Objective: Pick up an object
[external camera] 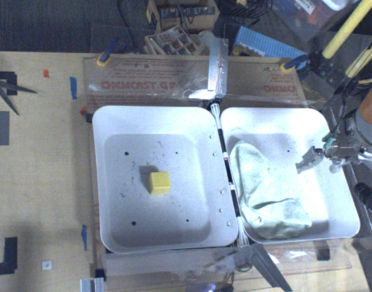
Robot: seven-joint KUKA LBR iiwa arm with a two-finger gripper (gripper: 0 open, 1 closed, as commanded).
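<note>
Two shallow white bins sit side by side on the table (39, 181), their inner rims touching along a seam down the middle. In the left bin (112, 123) a small yellow block (161, 182) lies flat on the bin floor, roughly at its center and well apart from every wall, with a short shadow on its left side; scattered dark specks dot the floor around it. The right bin (277, 121) holds a crumpled pale cloth (265, 190) with a faint greenish tint, bunched along the left side of that bin against the seam and reaching down toward the near wall. The hand (319, 157) comes in from the right edge and sits over the right part of the right bin, beside the cloth but apart from it, with one grey finger (308, 160) slanting down and to the left. Nothing is seen between its fingers, and whether they stand wide or narrow cannot be told from this angle. The yellow block is far from the hand, across the seam in the other bin. Behind the bins lies a flat sheet of cardboard (143, 78) with red lettering, and a yellow clamp (103, 58) grips its far left corner.
</note>
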